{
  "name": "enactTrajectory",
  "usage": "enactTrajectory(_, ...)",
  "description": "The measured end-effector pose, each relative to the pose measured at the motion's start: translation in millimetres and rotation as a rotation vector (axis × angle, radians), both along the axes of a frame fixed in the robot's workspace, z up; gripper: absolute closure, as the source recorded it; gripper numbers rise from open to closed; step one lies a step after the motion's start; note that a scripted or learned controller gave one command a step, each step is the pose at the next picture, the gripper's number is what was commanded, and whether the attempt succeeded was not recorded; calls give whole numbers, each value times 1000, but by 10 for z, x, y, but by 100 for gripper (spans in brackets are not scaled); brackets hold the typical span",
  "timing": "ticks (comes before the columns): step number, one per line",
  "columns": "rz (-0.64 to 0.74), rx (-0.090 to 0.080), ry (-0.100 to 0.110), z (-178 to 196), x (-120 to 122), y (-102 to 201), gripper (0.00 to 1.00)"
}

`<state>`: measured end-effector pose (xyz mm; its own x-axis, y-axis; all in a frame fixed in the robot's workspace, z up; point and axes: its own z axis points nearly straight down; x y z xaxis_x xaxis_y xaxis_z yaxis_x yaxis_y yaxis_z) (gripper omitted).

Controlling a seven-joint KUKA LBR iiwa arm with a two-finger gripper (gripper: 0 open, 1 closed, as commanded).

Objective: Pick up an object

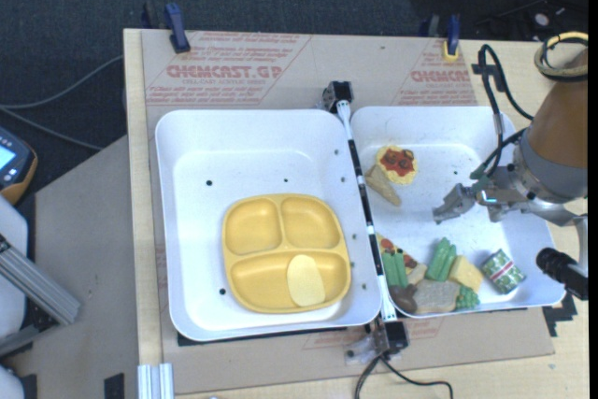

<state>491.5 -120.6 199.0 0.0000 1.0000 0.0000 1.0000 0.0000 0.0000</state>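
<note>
— What does the camera view show on the tabletop (149,201)?

— Two white bins side by side. The left bin (187,154) holds a yellow divided plate (280,249) near its front edge, with a pale oval piece (305,279) lying in the plate's large front compartment.

— And the right bin (439,131)?

— Toward its back-left corner lies a small pizza slice toy (396,163) (yellow with red on top), touching a tan wedge-shaped piece (383,188) just in front of it. Along the front edge is a cluster of play food: green pieces (442,259), a yellow block (465,272), a grey-brown flat piece (435,296), and a little red-and-orange item (390,249) by the left wall. A small green-and-white can (503,270) lies tilted near the front-right corner.

— Where is the arm?

— It reaches in over the right bin's right edge, orange band up. The gripper (455,205) sits low over the bin's middle, between the pizza slice toy and the front cluster, apart from both.

— The jaws?

— They point toward the left wall, but I cannot tell whether they are spread or pressed together (too small and dark). Nothing shows between them.
</note>
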Motion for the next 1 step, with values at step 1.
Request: enactTrajectory(1, -3, 0, 0, -1184, -128, -45, 0)
